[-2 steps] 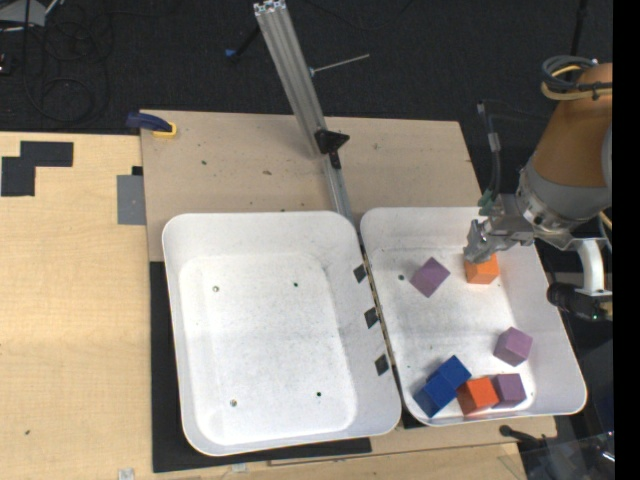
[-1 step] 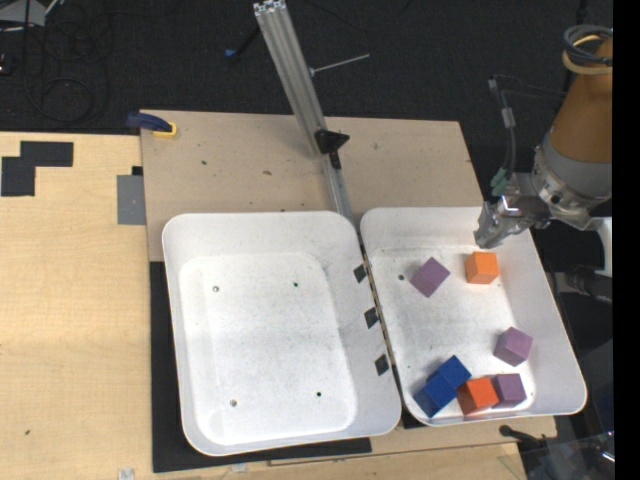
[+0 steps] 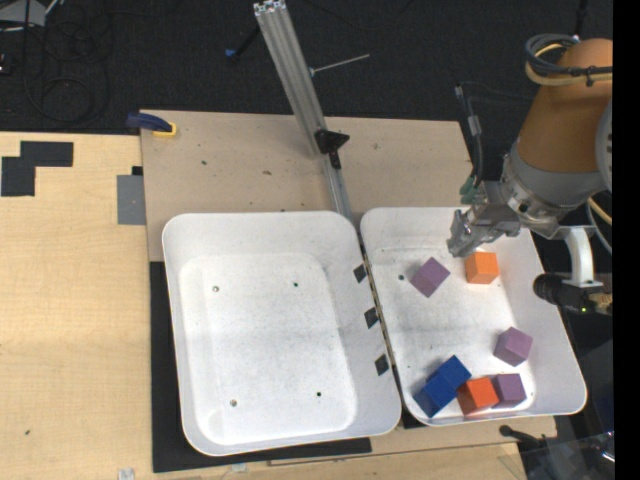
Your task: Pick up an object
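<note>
The right bin (image 3: 560,393) holds several small blocks. An orange cube (image 3: 482,266) lies near its far right side, with a purple block (image 3: 430,276) to its left. Near the front sit a blue block (image 3: 442,385), an orange block (image 3: 478,395), a purple block (image 3: 509,389) and, a little farther back, another purple block (image 3: 513,345). My gripper (image 3: 468,236) hangs just above and left of the far orange cube, pointing down into the bin. Nothing shows between its fingers.
The left bin (image 3: 190,268) lies beside the right one, with black clips along the shared edge (image 3: 370,316). A slanted aluminium rail (image 3: 300,93) rises behind the bins. The arm's orange band (image 3: 562,108) fills the upper right.
</note>
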Tool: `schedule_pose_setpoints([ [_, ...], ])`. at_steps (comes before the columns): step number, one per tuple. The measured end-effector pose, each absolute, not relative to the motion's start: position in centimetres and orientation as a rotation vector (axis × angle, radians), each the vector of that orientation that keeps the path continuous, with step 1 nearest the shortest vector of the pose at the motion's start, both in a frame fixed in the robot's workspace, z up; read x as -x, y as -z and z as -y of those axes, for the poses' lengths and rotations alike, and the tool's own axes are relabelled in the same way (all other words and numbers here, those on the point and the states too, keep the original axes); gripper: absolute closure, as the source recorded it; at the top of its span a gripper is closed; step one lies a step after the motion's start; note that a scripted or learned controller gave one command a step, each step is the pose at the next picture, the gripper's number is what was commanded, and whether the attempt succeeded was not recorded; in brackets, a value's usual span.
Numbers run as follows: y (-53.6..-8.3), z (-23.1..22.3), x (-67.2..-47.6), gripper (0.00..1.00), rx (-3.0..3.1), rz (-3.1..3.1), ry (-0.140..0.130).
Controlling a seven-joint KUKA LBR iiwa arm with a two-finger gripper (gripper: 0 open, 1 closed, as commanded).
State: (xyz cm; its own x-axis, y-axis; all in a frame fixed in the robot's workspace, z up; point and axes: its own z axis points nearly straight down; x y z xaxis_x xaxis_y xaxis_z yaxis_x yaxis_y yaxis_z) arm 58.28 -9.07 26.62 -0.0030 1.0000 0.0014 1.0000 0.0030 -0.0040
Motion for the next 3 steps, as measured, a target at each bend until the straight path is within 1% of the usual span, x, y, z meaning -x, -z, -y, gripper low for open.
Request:
schedule_pose_setpoints([
  [1,-25.2,4.8,-58.1,1.0,2.214,2.222,-0.003],
  [3,-24.7,-7.0,-56.8,1.0,2.211,2.223,-0.004],
])
